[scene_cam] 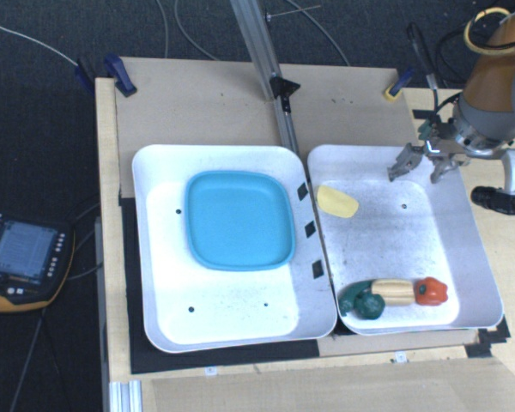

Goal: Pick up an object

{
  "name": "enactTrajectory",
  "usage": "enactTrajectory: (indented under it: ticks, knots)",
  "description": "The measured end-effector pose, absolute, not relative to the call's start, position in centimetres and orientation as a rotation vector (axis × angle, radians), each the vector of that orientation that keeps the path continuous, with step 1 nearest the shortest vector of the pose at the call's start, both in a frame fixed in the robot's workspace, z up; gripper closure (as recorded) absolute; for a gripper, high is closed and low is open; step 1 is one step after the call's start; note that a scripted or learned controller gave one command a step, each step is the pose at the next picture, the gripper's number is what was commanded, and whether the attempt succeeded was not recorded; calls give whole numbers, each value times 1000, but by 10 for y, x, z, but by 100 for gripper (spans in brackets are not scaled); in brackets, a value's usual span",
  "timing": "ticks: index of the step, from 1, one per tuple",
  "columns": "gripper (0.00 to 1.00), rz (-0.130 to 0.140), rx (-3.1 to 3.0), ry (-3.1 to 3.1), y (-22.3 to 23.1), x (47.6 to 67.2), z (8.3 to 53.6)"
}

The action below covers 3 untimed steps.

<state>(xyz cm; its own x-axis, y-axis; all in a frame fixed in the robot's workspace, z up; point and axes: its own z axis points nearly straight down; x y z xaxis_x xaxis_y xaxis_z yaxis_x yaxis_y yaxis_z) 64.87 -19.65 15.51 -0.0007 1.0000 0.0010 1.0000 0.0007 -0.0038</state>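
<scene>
The one camera looks down at a slant on a tan surface (206,101) that bears two shallow white bins side by side.

The left bin (154,230) holds a square light-blue plate (239,220) with rounded corners, lying flat near the middle of the bin, a little toward its far side.

The right bin (463,230) holds four small things. A pale yellow piece (336,202) lies near the bin's left wall in its far half, well apart from the rest. Along the near edge three items lie in a row, touching or nearly touching: a dark green rounded item (363,302) on the left, a tan cylinder-shaped piece (393,292) in the middle, and a red tomato-like item (430,291) on the right.

The arm (493,84) comes in from the right, grey with an orange band above the wrist. Its claw (422,168) hangs over the far right corner of the right bin, its two fingers (402,165) spread apart and pointing down, with nothing between them. It is well apart from the yellow piece and farther still from the row at the near edge.

A silver metal rail (262,50) runs from the top of the view down to the gap between the bins. Blue clamps (120,74) grip the far corners of the surface. Thin cables (154,7) loop across the dark floor beyond, and a handheld control pendant (21,260) with a screen lies on the floor to the left.
</scene>
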Motion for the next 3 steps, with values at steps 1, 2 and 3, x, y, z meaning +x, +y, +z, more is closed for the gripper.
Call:
enactTrajectory:
  ticks: [1,2,3]
  knots:
    - [0,4,-2218,-2219,-196,648,102]
    - [100,-1,-2222,-2224,-196,649,116]
    - [100,-4,-2223,-2225,-190,649,162]
